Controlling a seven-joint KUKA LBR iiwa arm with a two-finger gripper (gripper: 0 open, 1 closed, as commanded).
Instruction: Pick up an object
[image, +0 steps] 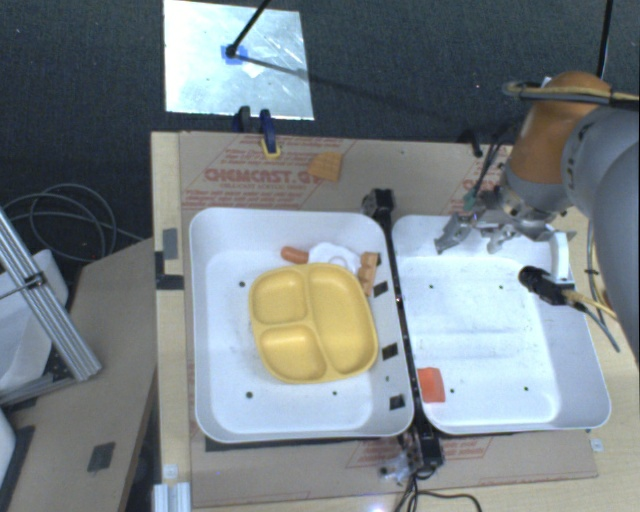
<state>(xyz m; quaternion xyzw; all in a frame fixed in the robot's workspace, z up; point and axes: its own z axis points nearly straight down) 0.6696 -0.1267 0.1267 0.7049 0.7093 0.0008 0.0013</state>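
End effector (478, 232), fingers spread w/ nothing between, hovers at right bin (500, 408) far edge; drop straight over orange block (430, 384) at near-left corner.

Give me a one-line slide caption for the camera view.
Gripper over right bin's far edge; yellow tray in left bin, orange block in the right.

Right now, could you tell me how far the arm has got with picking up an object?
Nothing looks picked yet. The gripper is over the far edge of the right bin, with no object visible between its fingers. The candidates lie untouched: an orange block in that bin's near left corner, and a yellow divided tray and small orange sausage in the left bin. Approach, grasp and lift all remain.
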